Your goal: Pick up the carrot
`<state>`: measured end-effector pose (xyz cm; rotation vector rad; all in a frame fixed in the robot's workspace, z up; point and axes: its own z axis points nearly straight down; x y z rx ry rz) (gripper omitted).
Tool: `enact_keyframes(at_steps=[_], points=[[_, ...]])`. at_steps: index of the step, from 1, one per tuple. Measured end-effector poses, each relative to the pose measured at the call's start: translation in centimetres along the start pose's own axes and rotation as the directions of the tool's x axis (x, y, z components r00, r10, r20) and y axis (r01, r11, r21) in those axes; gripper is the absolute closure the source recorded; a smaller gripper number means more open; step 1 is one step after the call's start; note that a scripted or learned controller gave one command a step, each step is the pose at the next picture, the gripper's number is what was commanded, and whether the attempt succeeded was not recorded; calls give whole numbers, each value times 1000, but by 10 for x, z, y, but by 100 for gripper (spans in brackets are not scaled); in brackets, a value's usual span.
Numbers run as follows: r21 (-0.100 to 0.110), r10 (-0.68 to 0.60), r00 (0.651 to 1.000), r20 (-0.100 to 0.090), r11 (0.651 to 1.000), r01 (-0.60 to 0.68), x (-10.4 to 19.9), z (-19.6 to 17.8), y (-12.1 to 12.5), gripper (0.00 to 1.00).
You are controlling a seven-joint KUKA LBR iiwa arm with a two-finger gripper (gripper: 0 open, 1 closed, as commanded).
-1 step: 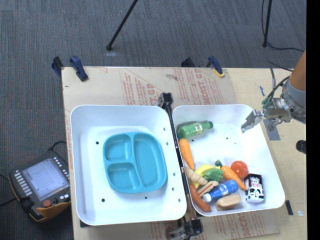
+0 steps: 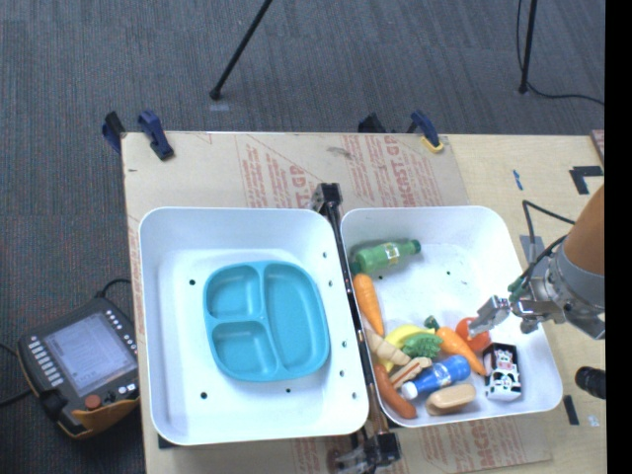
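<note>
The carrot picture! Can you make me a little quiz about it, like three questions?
1. True or false: the long carrot lies in the right bin, close to that bin's left wall.
2. What lies just above the carrot in the camera view? A) a green bottle B) a red cup C) a spoon
3. Fill in: the blue divided plate sits in the ____ bin.

Key
1. True. It lies along the left wall, away from the gripper at the bin's right side.
2. A
3. left
</note>
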<state>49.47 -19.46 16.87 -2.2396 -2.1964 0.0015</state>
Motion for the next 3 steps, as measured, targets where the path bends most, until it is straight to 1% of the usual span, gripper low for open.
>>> enact_keyframes(at_steps=[1,2,3], points=[[0,11,1000,0,1000,-11,60,71,33,0],[1,16,1000,-1,1000,-16,59,62,32,100],[-1,348,937,0,937,-348,119,-19,46,100]])
